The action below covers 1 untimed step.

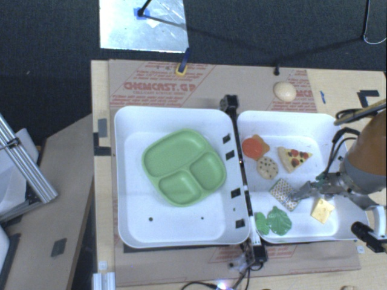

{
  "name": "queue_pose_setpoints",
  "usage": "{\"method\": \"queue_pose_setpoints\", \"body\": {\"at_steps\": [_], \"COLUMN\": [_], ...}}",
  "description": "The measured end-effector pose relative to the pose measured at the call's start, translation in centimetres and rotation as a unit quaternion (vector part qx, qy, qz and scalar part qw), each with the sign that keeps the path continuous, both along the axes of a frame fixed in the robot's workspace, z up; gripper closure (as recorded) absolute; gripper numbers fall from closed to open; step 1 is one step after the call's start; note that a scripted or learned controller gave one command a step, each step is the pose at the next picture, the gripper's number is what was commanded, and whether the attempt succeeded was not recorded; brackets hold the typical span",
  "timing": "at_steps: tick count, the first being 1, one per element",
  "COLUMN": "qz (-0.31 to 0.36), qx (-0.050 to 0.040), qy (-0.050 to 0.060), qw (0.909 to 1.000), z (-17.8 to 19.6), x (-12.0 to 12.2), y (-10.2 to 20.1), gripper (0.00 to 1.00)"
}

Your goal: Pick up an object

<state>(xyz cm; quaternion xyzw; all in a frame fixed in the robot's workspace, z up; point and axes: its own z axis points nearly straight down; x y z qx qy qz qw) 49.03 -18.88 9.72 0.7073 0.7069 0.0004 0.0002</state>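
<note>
Along the near edge of the right bin (pixel 284 118) the arm (pixel 369 156) reaches in low, its gripper (pixel 302 192) down against a small grey patterned piece (pixel 282 193); whether it is clenched or released I cannot tell from where I stand. That grey piece looks flat, light and stiff, so I'd judge it best pinched across its narrow sides. A yellow cheese wedge (pixel 321 210) lies just beside the gripper toward the right edge, green leaves (pixel 273 221) sit in the near left corner, and a cookie (pixel 266 168), pizza slice (pixel 292 158) and orange piece (pixel 255 146) crowd the middle. Room is tight here; the far right corner is open. The left bin (pixel 130 222) holds a green divided plate (pixel 184 167)
</note>
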Motion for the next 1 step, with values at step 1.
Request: {"method": "queue_pose_setpoints", "body": {"at_steps": [1], "qz": [0.001], "qx": [0.0020], "qy": [0.000], "qw": [1.0000], "z": [-0.97], "x": [0.22], "y": [0.08], "gripper": [0.00]}}
